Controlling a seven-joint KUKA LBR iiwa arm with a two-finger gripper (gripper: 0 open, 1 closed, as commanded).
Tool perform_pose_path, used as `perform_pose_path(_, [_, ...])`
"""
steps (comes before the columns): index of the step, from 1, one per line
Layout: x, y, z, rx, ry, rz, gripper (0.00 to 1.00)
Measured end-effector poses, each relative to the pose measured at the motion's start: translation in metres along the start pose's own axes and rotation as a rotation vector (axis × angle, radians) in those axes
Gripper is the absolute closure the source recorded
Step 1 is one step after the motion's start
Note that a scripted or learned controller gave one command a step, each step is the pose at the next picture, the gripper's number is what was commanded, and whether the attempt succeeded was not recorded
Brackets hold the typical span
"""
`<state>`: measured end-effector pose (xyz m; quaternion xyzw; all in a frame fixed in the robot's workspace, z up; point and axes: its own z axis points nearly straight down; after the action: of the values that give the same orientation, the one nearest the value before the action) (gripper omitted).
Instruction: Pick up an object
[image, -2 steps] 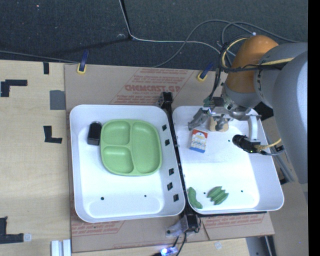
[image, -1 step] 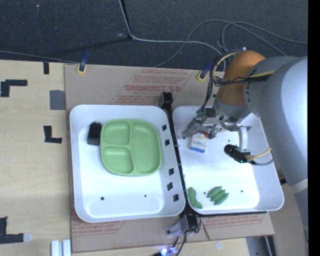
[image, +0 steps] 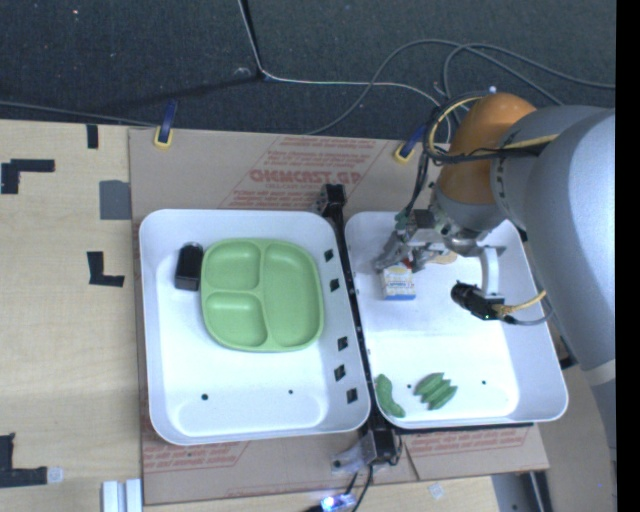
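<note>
Green pea pods (image: 434, 390) lie at the right bin's (image: 520, 400) near edge.
Farther back, the gripper (image: 403, 262) hovers over a small carton (image: 399, 285); finger state unclear.

Left bin (image: 165, 330): white, shallow, holds a tray and a small dark block.
Tray (image: 263, 294): light green, three sections, lying flat in the upper middle of the left bin.
Dark block (image: 189, 267): black, just beside the tray's left edge.
Cardboard sheet (image: 300, 170): brown with red print, under both bins.
Clamps (image: 163, 131): yellow and blue, at the cardboard's far edge.
Cables (image: 330, 75): thin, trailing over the dark surface beyond the bench.
</note>
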<state>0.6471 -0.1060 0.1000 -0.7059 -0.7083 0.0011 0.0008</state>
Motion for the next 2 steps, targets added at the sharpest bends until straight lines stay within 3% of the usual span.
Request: perform_pose_path(2, [-0.006, 0.003, -0.090, -0.005, 0.001, 0.002, 1.00])
